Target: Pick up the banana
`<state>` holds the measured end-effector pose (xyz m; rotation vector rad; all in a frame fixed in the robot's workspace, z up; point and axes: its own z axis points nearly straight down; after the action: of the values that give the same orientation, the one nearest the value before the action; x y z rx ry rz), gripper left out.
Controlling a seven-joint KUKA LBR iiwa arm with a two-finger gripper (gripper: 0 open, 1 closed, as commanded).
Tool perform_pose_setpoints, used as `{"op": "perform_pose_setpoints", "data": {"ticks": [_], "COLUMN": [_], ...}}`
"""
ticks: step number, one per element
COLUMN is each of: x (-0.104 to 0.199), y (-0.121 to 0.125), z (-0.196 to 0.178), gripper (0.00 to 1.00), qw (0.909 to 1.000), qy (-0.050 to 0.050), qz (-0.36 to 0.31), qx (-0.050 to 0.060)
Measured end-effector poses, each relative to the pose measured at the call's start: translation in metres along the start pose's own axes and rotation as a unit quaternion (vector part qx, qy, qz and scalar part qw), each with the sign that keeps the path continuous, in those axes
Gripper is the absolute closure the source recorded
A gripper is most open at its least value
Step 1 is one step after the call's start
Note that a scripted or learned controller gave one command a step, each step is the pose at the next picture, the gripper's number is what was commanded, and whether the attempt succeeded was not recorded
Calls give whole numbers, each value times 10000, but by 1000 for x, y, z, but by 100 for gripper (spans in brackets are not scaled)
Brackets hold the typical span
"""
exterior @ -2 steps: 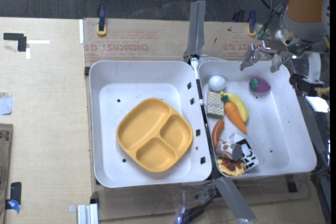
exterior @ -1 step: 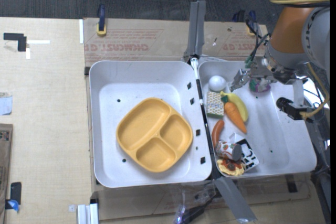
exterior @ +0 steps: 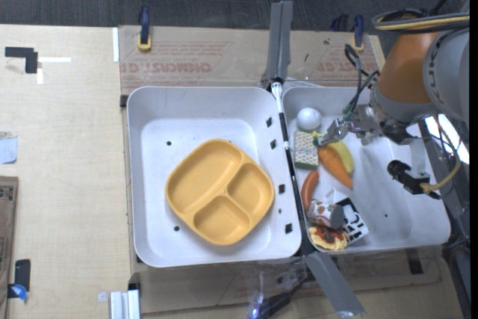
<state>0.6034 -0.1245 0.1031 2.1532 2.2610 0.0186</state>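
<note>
The smooth, curved yellow banana (exterior: 343, 154) lies in the right white bin (exterior: 403, 224) against a pointy orange carrot (exterior: 335, 166), with the metal claw (exterior: 334, 132) touching it, fingers too blurry to tell.

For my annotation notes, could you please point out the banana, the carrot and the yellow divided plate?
banana (exterior: 343, 154): camera view, middle of its yellow body.
carrot (exterior: 335, 166): camera view, its thick orange middle.
yellow divided plate (exterior: 183, 185): camera view, bare left compartment.

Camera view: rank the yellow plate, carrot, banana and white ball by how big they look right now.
Largest to smallest:
1. yellow plate, by far
2. carrot
3. banana, partly hidden by the carrot and the gripper, so its rank against the carrot is unsure
4. white ball
</note>
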Motion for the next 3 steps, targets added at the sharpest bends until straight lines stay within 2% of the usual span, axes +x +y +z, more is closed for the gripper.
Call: {"op": "perform_pose_setpoints", "data": {"ticks": [1, 2, 3], "x": [-1, -1, 6], "y": [1, 1, 14], "z": [-10, -9, 5], "gripper": [100, 0, 0], "qw": [10000, 10000, 9999], "qy": [-6, -4, 12], "qz": [16, 16, -102], "qx": [-20, -11, 35]}}
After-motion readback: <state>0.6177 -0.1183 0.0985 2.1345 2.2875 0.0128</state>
